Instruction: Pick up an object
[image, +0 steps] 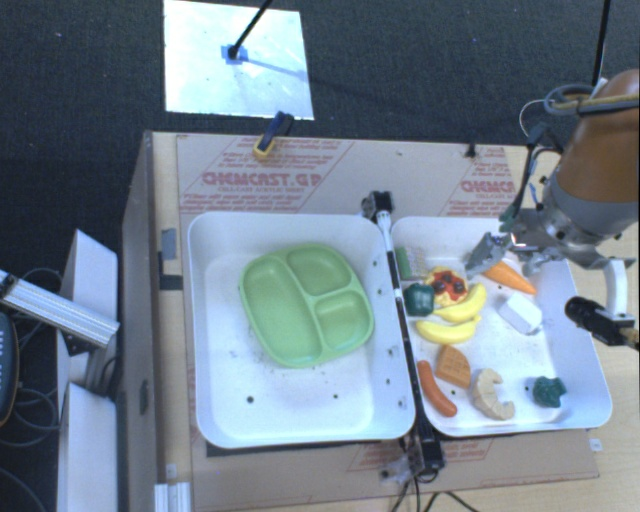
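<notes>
Gripper (512, 246) of the grey, orange-banded arm, poised low over the far part of the right-hand shallow white bin (590, 385), just beside the orange plastic carrot (514, 277). Whether it is open or closed cannot be told. Nothing is seen lifted: carrot, yellow plastic bananas (452, 318), red toy sausage (436, 388), white block (520, 314) and dark green broccoli piece (546, 390) all lie in the bin. Left-hand white bin (225, 400) bears a pale green divided plastic tray (306, 304). Judged stage: approach made; grasp and lift remain.
</notes>
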